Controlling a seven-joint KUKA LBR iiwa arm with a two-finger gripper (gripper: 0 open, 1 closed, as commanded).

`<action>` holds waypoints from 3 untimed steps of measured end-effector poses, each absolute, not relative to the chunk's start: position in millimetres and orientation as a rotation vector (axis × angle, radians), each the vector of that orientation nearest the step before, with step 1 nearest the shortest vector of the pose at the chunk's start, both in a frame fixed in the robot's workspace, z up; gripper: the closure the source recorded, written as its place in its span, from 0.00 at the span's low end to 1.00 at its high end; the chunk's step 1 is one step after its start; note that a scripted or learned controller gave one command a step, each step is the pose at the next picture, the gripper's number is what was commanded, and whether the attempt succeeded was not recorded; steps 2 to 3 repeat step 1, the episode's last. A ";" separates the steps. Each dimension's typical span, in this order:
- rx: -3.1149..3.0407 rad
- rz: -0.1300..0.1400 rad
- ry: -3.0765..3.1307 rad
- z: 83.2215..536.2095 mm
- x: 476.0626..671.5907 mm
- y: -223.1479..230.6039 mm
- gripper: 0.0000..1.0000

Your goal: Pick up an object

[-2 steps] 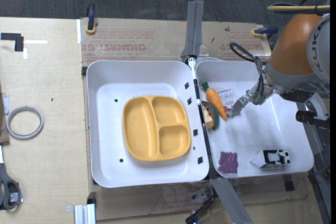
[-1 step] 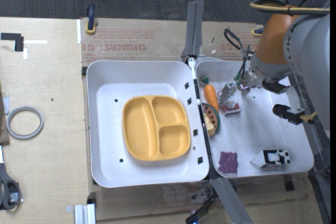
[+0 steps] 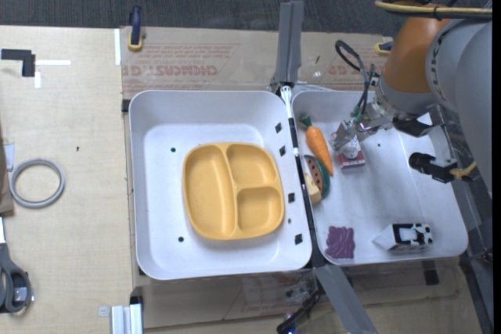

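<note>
Purple toy grapes (image 3: pixel 340 242) and a black-and-white milk carton (image 3: pixel 409 235) lie along the right bin's (image 3: pixel 438 242) near edge. Beside the carrot (image 3: pixel 318 148), by the bin's left wall, the gripper (image 3: pixel 350 138) is low over a small red-and-white packet (image 3: pixel 352 159); whether it is open I cannot tell. Mirrored red print on the cardboard (image 3: pixel 196 59) is unreadable.

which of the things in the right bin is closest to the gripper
The small red and white item, right under the gripper. The carrot lies just beside it; the purple piece and black-and-white carton sit far off.

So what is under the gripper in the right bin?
The gripper hangs over a small red-and-white object, beside the orange toy carrot. The object's upper part is covered, so I cannot identify it.
</note>
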State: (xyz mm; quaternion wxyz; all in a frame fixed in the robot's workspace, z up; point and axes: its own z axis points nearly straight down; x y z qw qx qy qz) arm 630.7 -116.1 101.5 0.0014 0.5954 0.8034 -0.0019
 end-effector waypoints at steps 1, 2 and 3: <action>2.018 -0.002 2.406 192.1 653.3 -49.5 1.00; 2.018 -0.002 2.406 192.1 653.3 -49.5 1.00; 2.018 -0.002 2.406 192.1 653.3 -49.5 1.00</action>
